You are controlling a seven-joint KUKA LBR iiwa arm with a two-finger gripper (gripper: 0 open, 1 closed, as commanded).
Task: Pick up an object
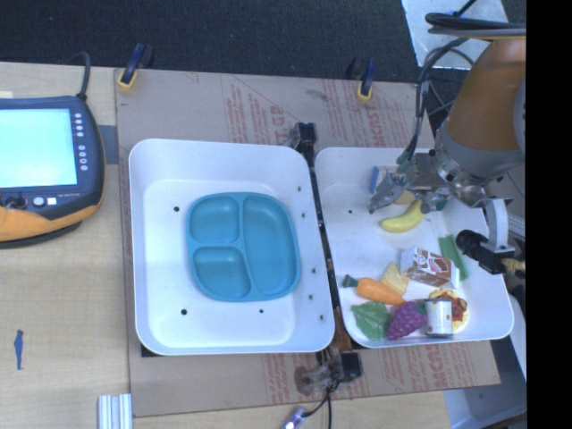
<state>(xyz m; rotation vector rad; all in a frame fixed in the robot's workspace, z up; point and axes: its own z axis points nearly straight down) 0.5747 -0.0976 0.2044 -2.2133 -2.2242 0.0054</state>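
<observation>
Two white bins sit side by side. The left bin (pixel 152 239) holds one blue divided plate (pixel 241 244). The right bin (pixel 344 181) holds the toys. The gripper (pixel 391 190) hangs just above and left of one yellow banana (pixel 402 221), fingers spread, nothing between them. Below the banana lie one snack packet (pixel 429 264), one carrot (pixel 380 290), one grape bunch (pixel 407 319) and one can (pixel 438 316).
</observation>
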